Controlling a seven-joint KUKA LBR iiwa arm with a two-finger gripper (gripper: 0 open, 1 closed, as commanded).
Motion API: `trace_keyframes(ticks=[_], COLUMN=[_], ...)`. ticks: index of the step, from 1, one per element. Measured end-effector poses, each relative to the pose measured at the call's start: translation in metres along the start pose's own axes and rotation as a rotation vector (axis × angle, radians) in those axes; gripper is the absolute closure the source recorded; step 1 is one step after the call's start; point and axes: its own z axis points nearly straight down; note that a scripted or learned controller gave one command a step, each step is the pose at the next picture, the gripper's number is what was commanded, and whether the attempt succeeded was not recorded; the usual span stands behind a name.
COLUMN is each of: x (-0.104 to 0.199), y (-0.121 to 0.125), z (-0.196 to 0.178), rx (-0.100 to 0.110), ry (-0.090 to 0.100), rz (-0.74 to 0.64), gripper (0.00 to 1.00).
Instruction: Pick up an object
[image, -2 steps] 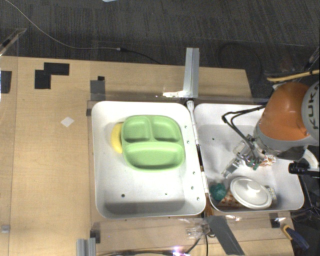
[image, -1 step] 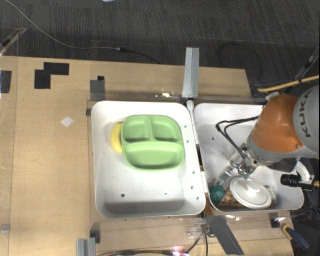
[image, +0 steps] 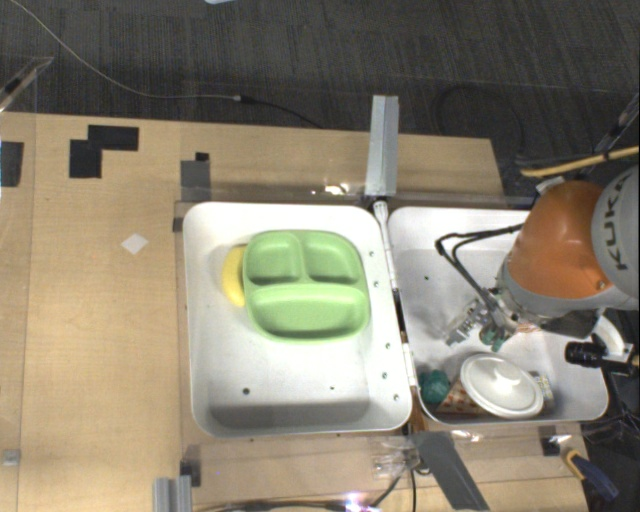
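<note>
- Looking down on two white bins sitting side by side on the wooden bench (image: 90, 330); a metal post (image: 383, 145) is standing at the far end of the seam between them.
- Left bin (image: 290, 400) is carrying a green divided tray (image: 303, 283), lying flat toward the far half, three compartments facing up.
- A yellow object (image: 232, 277) is poking out from under the tray's left edge, touching it; mostly hidden, so not naming it.
- Right bin (image: 420, 250) is holding the arm (image: 565, 245) reaching in from the right, its orange band sitting over the bin's right half.
- Pincer (image: 480, 325) is hanging at the bin's middle, pointing left and slightly near; too small and cluttered for me to be telling how wide it is or whether anything is in it.
- A round white lid-like object (image: 502, 385) is lying just near of the pincer, close to the bin's near wall; contact with the pincer isn't readable.
- A teal object (image: 434, 385) is sitting just left of the white one, in the near-left corner.
- Something brownish (image: 458, 400) is lying between the two, partly under the white one.
- A black cable (image: 470, 240) is looping over the bin's far part toward the arm.
</note>
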Motion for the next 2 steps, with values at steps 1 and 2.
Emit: trace_keyframes(ticks=[1, 2], x=[-0.0241, -0.0241], y=[0.0205, 0.0202], z=[-0.0367, -0.0366], rx=[0.01, 0.01], ry=[0.018, 0.018], rz=[-0.054, -0.054], gripper=[1.0, 0.0])
